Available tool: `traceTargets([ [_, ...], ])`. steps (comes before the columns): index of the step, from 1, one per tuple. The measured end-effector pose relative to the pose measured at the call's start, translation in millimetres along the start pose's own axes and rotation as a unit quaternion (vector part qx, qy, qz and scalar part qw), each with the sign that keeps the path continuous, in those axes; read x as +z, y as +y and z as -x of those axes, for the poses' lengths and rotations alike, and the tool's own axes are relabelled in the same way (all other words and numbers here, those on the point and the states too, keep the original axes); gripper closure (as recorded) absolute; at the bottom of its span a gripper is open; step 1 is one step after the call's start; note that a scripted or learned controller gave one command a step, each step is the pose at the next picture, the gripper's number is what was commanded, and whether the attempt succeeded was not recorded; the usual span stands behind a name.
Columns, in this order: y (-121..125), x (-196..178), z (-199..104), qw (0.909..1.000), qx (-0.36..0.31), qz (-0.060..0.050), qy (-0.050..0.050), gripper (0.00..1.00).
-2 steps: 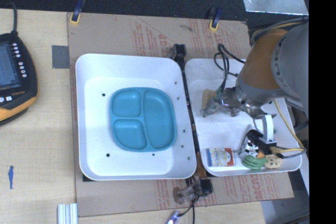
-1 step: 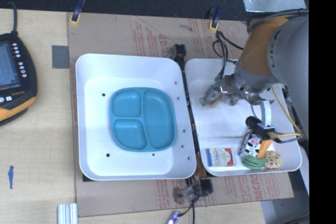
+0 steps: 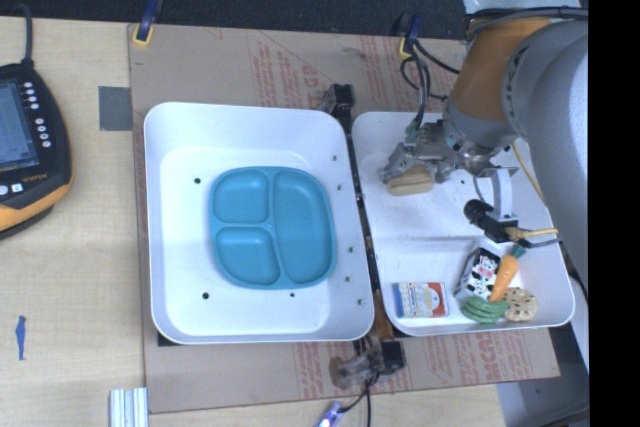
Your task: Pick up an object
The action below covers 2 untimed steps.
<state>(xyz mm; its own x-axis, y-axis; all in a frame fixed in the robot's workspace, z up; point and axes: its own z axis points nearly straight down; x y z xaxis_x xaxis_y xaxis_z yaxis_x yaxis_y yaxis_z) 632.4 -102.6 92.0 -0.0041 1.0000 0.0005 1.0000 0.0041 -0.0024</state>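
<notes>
Leftmost, a handheld pendant (image 3: 25, 150) sits at the bench's nine o'clock edge. Next, the left bin (image 3: 180, 305) carries a blue divided plate (image 3: 271, 226) at its centre, with bare white floor all round. In the right bin (image 3: 440, 225), the gripper (image 3: 412, 167) at twelve o'clock has its fingers clasped on a tan object (image 3: 410, 182). A small card (image 3: 419, 299) and toy pieces (image 3: 495, 290) crowd the five o'clock corner; the middle lies open.
</notes>
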Motion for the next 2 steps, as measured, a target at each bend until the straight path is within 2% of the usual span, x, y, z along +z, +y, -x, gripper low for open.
traceTargets([
  [1,0.5,-11.0,0.4,1.0000,-0.003,0.000,0.000,1.00],
  [2,-17.1,-100.5,-80.6,1.0000,0.000,0.000,0.001,1.00],
])
